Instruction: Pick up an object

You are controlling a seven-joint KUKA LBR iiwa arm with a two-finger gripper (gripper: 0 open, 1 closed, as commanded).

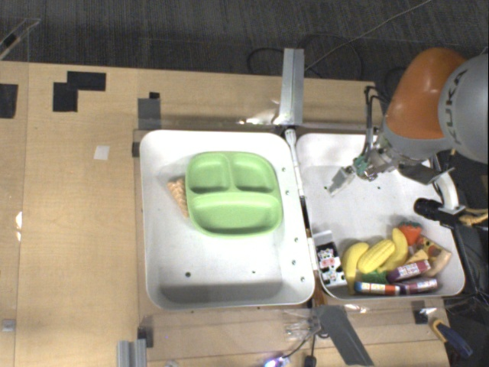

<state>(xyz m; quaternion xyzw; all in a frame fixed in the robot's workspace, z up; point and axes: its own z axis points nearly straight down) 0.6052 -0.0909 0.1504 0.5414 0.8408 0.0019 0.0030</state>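
A pale wooden bench (69, 205) spreads to the left of the gripper (353, 171), black tape patches (76, 90) at its far edge. Beyond it lies dark grey carpet (191, 14), crossed by a thin cable (367, 29).

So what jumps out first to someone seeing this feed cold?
Probably the green divided tray in the middle of the left bin. Next, the arm's orange band above the right bin, with the gripper hanging over its bare upper half. Bananas and markers crowd that bin's near corner.
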